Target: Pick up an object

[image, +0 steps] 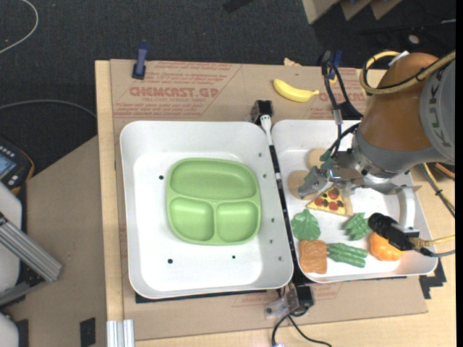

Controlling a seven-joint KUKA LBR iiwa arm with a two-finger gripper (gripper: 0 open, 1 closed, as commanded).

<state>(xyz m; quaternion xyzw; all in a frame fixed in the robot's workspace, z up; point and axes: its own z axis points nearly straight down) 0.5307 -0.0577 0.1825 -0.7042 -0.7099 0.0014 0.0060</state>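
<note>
While my jaws (316, 183) hang spread in the right bin (427, 266), nothing between them, the pizza slice (330, 202) lies just below. Lettuce (305, 225) and a green bean (346, 254) sit nearby; a green divided plate (213, 200) occupies the left bin (137, 194).

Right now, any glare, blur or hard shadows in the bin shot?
Camera view: lighting even and soft, only faint shadows under the green tray; white bins bright but not blown out; toys like the pizza slice sharp; hand slightly soft, arm casts a dim shadow beneath.
</note>
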